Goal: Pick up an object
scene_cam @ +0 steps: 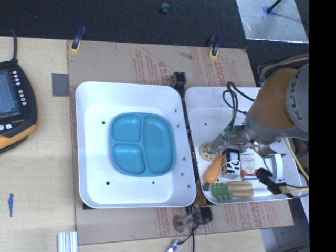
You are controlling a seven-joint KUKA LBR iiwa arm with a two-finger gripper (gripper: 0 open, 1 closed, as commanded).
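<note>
1. From my remote seat: arm (278, 106) comes in from the right of the frame and hangs over the right bin (210, 101). The claw (227, 139) sits low, near the middle of that bin.

2. Claw state: cannot tell. Cables and the wrist body cover it.

3. Candidate things all lie in the lower part of the right bin: a perforated tan disc (208, 150), an orange carrot (213, 170), a black-and-white carton (232, 163), a red-and-white packet (248, 166), a green studded piece (221, 192) and a tan roll (240, 189).

4. Key relation: the carrot lies just below and slightly left of the claw. Its long axis runs diagonally, from lower left to upper right. The disc is just left of the claw, near touching.

5. My judgement: a short drop toward the lower left would meet the carrot, with the claw closing across that diagonal.

6. Left bin (86, 140) holds a blue divided plate (142, 144), well apart from the arm.

7. Risk, as I read it: clutter is tight; neighbours may get nudged.
</note>
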